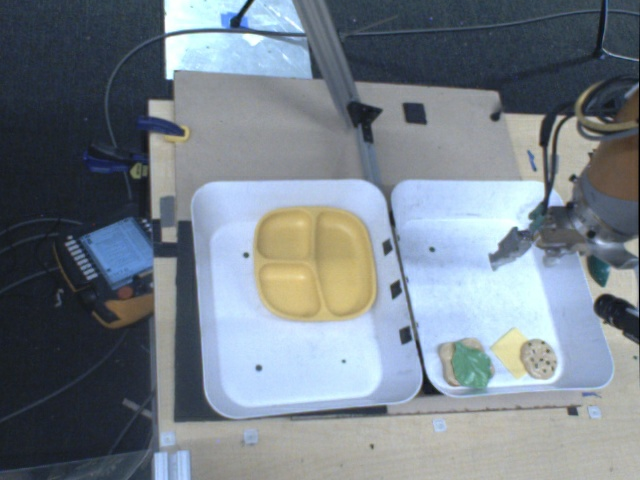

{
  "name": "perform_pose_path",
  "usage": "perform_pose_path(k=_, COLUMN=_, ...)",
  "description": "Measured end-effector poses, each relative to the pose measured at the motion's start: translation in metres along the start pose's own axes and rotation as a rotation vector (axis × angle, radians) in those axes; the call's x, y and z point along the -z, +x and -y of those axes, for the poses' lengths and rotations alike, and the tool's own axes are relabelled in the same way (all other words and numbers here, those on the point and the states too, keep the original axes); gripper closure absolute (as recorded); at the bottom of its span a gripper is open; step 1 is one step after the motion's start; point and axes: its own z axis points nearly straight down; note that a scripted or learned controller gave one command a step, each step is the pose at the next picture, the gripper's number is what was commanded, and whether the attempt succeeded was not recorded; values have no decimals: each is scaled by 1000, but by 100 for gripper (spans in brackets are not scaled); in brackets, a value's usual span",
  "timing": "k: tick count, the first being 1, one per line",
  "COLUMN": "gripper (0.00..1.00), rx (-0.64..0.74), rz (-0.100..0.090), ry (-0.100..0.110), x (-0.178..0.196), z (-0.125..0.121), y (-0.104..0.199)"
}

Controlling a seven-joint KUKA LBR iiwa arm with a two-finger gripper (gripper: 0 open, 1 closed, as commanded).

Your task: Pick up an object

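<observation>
Nearest the camera, at the front edge of the right bin (480, 268), sit three small items in a row, all well below the claw (512, 248) & toward the viewer: a round cookie (539, 358) almost straight under the claw's wrist side, a yellow cheese slice (509, 351) touching it on the left, then a green leafy piece (472, 366) lying on a tan cracker-like thing, w/ a slight gap. They look like toy food, so prob. light, stiff, thin & flat; the cheese would be hard to get under, so the cookie's edges or the thicker green stack seem the better hold. Claw hangs mid-bin, nothing btwn its tips; can't tell if spread or closed. Far left of the claw, in the left bin (225, 368), lies a yellow divided plate (315, 263); stiff, wide, grab by the rim if at all.
</observation>
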Motion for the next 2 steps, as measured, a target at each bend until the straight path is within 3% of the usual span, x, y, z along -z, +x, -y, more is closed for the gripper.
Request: perform_pose_path(k=2, gripper=0, rx=-4, rz=0, ry=4, x=-103, z=-8, y=-10)
